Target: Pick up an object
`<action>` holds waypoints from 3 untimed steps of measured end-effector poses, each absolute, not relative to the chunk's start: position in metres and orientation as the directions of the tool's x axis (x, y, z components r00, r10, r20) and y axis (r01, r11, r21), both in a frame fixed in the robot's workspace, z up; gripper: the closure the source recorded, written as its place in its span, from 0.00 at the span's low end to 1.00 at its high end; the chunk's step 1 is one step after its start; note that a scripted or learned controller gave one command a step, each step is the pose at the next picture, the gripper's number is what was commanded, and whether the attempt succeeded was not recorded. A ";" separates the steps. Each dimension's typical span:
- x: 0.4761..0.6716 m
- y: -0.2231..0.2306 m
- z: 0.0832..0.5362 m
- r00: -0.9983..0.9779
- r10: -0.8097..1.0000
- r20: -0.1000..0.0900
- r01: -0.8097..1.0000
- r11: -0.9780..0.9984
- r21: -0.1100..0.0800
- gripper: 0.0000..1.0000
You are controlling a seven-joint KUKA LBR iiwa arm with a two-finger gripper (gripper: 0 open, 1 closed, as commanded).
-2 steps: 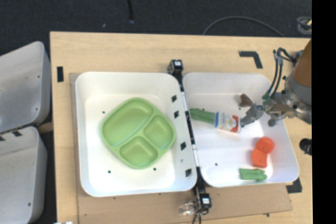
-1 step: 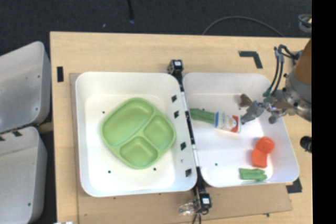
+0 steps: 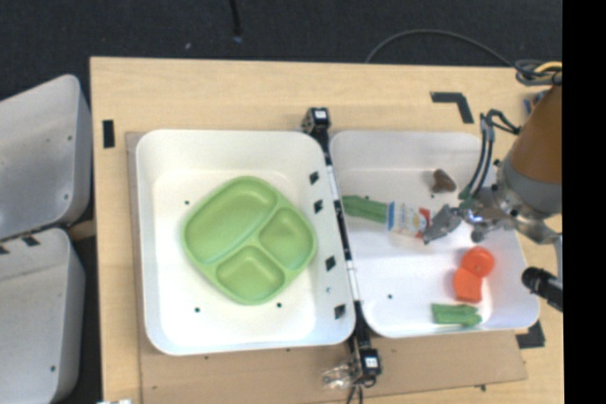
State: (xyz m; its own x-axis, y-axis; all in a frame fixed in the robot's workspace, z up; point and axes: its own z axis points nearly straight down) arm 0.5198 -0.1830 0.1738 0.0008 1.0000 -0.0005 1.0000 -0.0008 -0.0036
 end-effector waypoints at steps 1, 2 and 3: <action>0.525 -0.177 0.116 0.004 1.000 0.000 1.000 -0.004 -0.002 0.00; 0.525 -0.178 0.100 0.008 1.000 -0.001 1.000 -0.008 -0.001 0.00; 0.526 -0.179 0.112 0.015 1.000 -0.002 1.000 -0.015 0.002 1.00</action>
